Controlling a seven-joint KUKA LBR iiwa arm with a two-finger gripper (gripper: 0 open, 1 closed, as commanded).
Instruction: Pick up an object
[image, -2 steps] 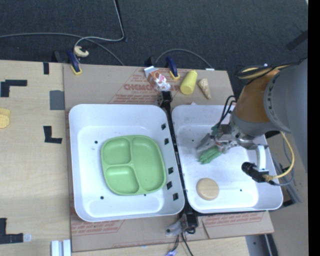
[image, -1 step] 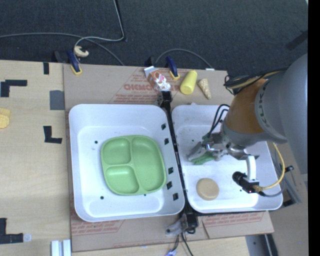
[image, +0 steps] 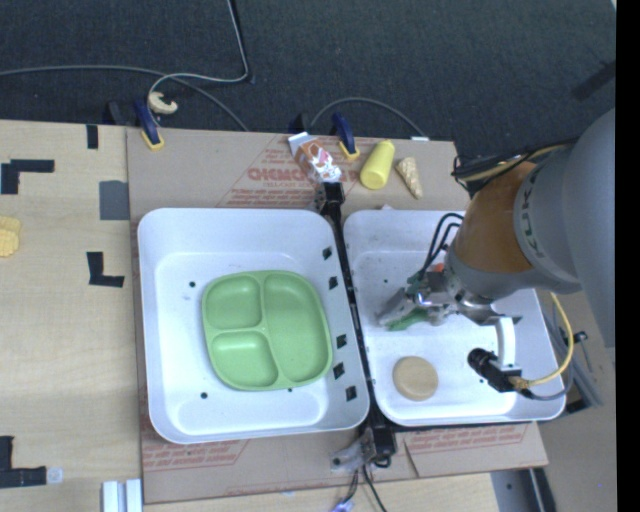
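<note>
Right bin (image: 385, 245): gripper (image: 405, 308) low over a green object (image: 400, 319) at the fingertips; jaw state cannot be told. Tan disc (image: 415, 378) nearby. Left bin (image: 165, 250): green tray (image: 266, 329).

Two white bins sit side by side on the tabletop (image: 60, 330). The left bin (image: 160, 300) holds a green divided plate (image: 266, 328). In the right bin (image: 385, 250), the claw (image: 405, 310) is down low over a small green object (image: 400, 320), though whether it grips the thing is unclear. A round tan cookie-like piece (image: 415, 378) lies near the bin's front edge. Behind the bins, on cardboard (image: 240, 170), rest a yellow cylinder (image: 377, 165) and a small carton (image: 314, 158).
</note>
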